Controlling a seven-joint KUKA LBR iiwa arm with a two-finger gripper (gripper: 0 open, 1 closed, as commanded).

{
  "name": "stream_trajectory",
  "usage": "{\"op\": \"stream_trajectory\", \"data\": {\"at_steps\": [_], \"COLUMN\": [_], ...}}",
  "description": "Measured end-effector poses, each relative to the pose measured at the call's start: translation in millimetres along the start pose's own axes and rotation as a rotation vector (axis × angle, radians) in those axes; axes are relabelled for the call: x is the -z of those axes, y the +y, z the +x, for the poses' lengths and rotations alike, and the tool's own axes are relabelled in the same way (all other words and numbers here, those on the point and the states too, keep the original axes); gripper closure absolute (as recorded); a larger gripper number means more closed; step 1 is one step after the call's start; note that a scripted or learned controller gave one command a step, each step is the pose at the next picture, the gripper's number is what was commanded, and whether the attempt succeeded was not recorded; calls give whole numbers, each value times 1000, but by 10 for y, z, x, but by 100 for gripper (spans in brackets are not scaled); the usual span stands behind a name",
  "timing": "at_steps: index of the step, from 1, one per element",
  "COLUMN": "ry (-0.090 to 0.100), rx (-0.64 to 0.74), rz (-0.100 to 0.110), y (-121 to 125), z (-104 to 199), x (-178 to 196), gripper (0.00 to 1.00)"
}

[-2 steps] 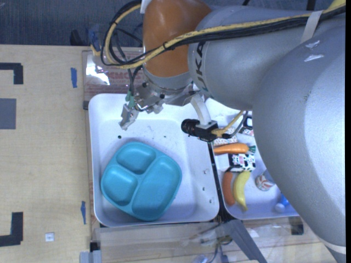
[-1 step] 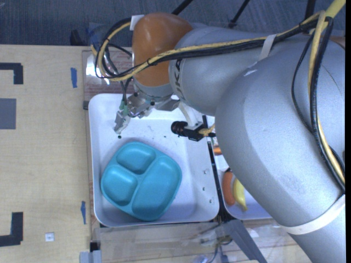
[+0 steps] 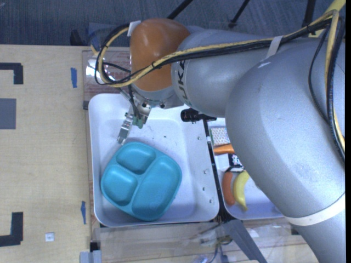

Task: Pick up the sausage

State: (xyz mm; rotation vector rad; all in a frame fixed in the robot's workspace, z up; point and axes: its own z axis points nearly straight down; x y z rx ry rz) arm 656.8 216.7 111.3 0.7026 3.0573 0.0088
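A grey robot arm is reaching in from the right across a counter (image 3: 38, 147) bearing two shallow white bins, its pincer (image 3: 125, 131) hanging over the left bin (image 3: 101, 114) just above the upper edge of a blue divided plate (image 3: 141, 179) that is lying in that bin. The pincer is carrying nothing, and whether it is released or clenched cannot be told from this angle. The sausage (image 3: 228, 189), a reddish-brown piece, is lying in the right bin (image 3: 258, 212) close against the dividing rim, its long axis running roughly up and down the frame, with a yellow banana (image 3: 241, 189) touching or just beside it on the right and an orange item (image 3: 222, 149) above it; much of that bin is being hidden by the arm's bulk. From the pincer, the sausage is sitting well apart, to the right and toward the near edge, across the wall between the bins. The coming move is judged to be a crossing into the right bin, with the banana's closeness likely complicating a clean grasp
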Motion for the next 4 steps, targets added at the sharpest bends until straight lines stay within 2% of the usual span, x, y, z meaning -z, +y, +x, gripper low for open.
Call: {"op": "stream_trajectory", "data": {"at_steps": [1, 2, 3, 4], "ry": [0, -1, 2, -1], "rx": [3, -459, -704, -903], "rz": [1, 3, 9, 6], "y": [-178, -13, -291, -197], "z": [364, -11, 614, 428], "x": [718, 815, 815, 1373], "gripper": [0, 0, 0, 0]}}
